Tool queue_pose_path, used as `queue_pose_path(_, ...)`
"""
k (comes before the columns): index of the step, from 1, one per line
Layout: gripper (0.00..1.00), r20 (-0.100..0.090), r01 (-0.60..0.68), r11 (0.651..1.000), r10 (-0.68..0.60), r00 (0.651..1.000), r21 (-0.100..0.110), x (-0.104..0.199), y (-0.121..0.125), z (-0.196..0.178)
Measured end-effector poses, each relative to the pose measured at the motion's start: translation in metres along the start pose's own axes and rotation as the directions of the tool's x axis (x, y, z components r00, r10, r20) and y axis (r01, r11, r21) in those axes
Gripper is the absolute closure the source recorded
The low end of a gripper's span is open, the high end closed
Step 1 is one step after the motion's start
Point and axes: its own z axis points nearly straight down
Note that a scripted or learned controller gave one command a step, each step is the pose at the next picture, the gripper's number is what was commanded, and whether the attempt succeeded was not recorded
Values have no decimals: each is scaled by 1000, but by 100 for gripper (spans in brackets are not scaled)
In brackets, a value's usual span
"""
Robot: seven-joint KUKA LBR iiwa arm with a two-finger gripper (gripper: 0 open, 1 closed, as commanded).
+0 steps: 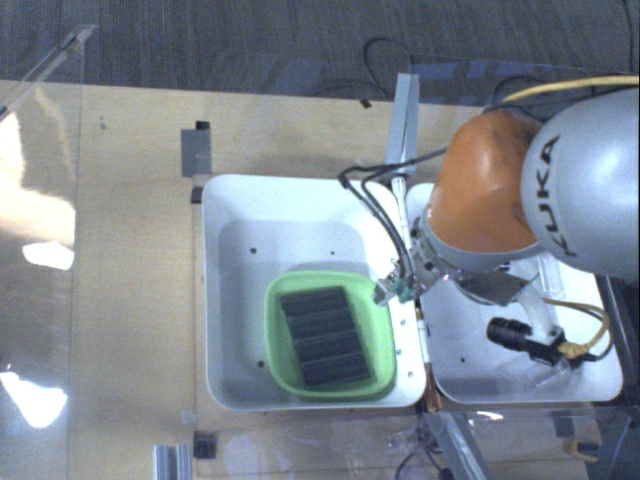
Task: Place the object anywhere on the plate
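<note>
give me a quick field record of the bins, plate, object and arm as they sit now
left bin: shallow white bin, holds the plate
plate: light green, rounded-square plastic plate, toward the bin's front right
object: dark ribbed rectangular block, lying on the plate
right bin: shallow white bin, partly under the arm
arm: grey and orange arm, over the divide between bins
claw: hidden

A pale wooden bench top [120, 298] fills most of the scene. Beyond its far edge lies dark grey ribbed carpet [250, 18]. Bright glare patches [35, 198] sit on the bench top's left side, under a clear sheet.
</note>
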Motion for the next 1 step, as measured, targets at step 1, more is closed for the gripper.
queue_pose_path(1, 0, 0, -1, 1000, 1, 1000, 0, 0, 0, 0)
